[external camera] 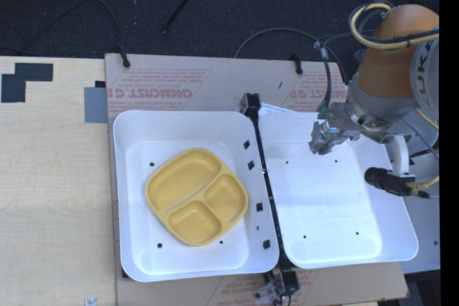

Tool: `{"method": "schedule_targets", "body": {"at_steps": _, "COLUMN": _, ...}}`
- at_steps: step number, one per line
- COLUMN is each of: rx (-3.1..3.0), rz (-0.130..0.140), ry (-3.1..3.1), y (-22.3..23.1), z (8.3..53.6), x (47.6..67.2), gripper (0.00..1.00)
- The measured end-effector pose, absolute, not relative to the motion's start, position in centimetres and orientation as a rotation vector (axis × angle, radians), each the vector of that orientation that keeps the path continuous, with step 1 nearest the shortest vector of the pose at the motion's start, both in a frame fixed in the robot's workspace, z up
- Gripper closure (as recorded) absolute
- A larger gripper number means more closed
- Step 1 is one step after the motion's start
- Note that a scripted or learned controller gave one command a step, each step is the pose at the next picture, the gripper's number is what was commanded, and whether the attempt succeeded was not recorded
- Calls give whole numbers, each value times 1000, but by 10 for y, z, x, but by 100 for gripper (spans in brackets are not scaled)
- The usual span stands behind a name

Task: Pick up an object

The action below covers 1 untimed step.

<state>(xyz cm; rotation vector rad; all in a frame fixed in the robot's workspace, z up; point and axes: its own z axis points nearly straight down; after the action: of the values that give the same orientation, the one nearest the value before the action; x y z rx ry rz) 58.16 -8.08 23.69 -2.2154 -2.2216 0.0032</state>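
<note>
From my remote station I look down at a slant on a desk (57, 190) of pale wood carrying two shallow white bins side by side. The left bin (133, 132) holds the only thing I could pick: a yellow divided plate (195, 195), lying flat near the bin's middle, with three compartments facing up. Its longer axis runs diagonally, from upper left toward lower right. The right bin (344, 226) sits just beside it, the two parted by a dark strip (262, 175). The grey arm with its orange band (391, 61) reaches in from the right, and its end effector (324, 138) hangs over the upper part of the right bin. I cannot tell how wide it stands; nothing appears to be in it. The plate lies well apart from it, to its left and somewhat toward me, across the strip, so I judge the coming move must carry the arm leftward over the divider. Brown cardboard (186, 86) shows under the bins, and beyond the desk is dark carpet (215, 3) strewn with cables.
</note>
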Motion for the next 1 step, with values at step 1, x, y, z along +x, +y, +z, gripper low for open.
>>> {"method": "schedule_targets", "body": {"at_steps": 1, "rx": -2214, "rz": 2, "ry": -2224, "y": -27, "z": 244, "x": 581, "gripper": 100}}
